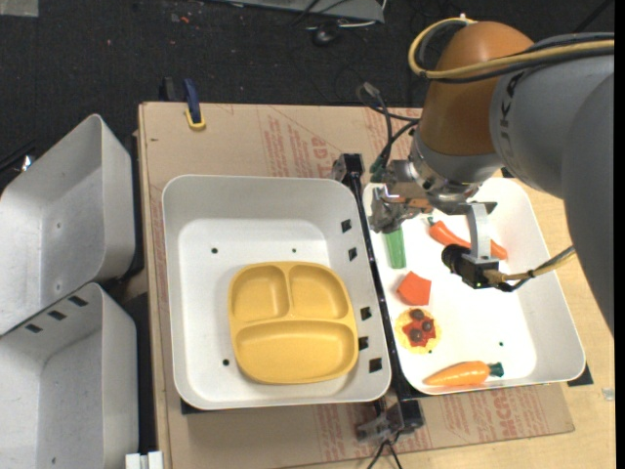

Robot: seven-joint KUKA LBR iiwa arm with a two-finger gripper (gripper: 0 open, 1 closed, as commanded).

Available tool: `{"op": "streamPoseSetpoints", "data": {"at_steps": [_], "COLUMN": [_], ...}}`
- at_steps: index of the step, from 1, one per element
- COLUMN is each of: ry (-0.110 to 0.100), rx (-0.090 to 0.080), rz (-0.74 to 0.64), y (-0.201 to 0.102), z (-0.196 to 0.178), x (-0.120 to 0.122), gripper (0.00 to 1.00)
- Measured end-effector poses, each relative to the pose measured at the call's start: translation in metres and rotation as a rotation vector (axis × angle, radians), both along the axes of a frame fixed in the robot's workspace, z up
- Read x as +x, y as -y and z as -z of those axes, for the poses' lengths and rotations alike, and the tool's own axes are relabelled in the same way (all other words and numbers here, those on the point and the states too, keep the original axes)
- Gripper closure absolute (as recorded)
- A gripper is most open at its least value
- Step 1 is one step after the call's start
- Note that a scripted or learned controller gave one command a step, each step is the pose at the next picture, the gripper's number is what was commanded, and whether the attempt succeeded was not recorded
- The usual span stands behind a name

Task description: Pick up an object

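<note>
**Arm low over the right bin's far end, toys spread below it**

From the overhead camera you see the right bin (pixel 547 345), shallow, white and smooth with rounded corners, carrying all the loose objects. The gripper (pixel 430 208) hangs over its far left corner, close to the wall it shares with the left bin (pixel 186 262); you cannot tell how its fingers stand, as the wrist and brackets cover them. Nothing shows between them.

A green stick (pixel 395 248), straight and slim, lies just beside the shared wall under the gripper. An orange wedge (pixel 415 287), flat and angular, sits nearer you along the same wall. A round yellow piece with dark red spots (pixel 420 330) lies next toward the near edge. A toy carrot (pixel 461 372), tapered with a green tip, lies along the near edge. A second carrot-like orange piece (pixel 449 233) lies at mid-bin, partly under a black fitting on the arm (pixel 469 265).

The bin's right half and near right corner offer bare floor. The left bin holds a yellow divided tray (pixel 293 322), matte plastic with three compartments, set toward its near edge, with bare floor at the far end.
</note>
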State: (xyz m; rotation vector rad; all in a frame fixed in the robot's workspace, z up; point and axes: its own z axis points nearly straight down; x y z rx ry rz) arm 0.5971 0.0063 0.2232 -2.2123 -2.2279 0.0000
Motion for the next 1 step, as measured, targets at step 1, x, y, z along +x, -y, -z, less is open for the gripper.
{"op": "streamPoseSetpoints", "data": {"at_steps": [1], "ry": [0.0], "rx": [-0.001], "rz": [0.001], "y": [-0.0523], "z": [0.0058], "x": [-0.0085], "gripper": [1.0]}}
